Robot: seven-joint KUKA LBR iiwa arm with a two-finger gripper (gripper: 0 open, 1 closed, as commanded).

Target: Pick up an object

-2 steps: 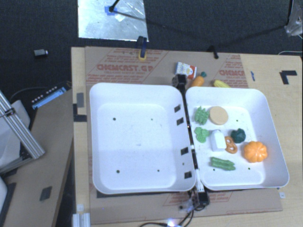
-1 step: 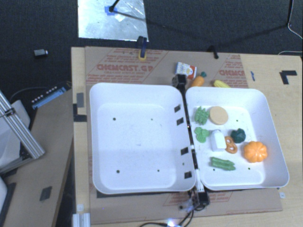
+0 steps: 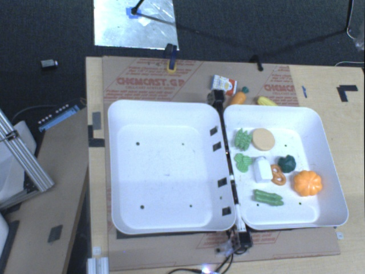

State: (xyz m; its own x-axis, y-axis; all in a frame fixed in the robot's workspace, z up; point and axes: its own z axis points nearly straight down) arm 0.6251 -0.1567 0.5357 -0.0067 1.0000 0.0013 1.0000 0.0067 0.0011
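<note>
Eight small objects are seen in the right bin (image 3: 325,147), clustered toward its left half. A leafy green piece (image 3: 243,137) and a tan disc (image 3: 263,139) are placed side by side farthest from the camera. Below them, a second green piece (image 3: 243,162), a white block (image 3: 262,169), an orange pretzel (image 3: 278,176) and a dark green piece (image 3: 287,163) are packed closely, the pretzel touching the block. An orange pumpkin (image 3: 308,182) is set somewhat apart, nearest the right wall. A green pod (image 3: 268,197) is laid alone toward the near wall. Bare floor is left along the near wall and in the far right corner. The left bin (image 3: 122,153) is joined to it at a clipped seam. A carrot (image 3: 238,98) and a yellow piece (image 3: 266,101) are seen on the bench beyond the rim.
</note>
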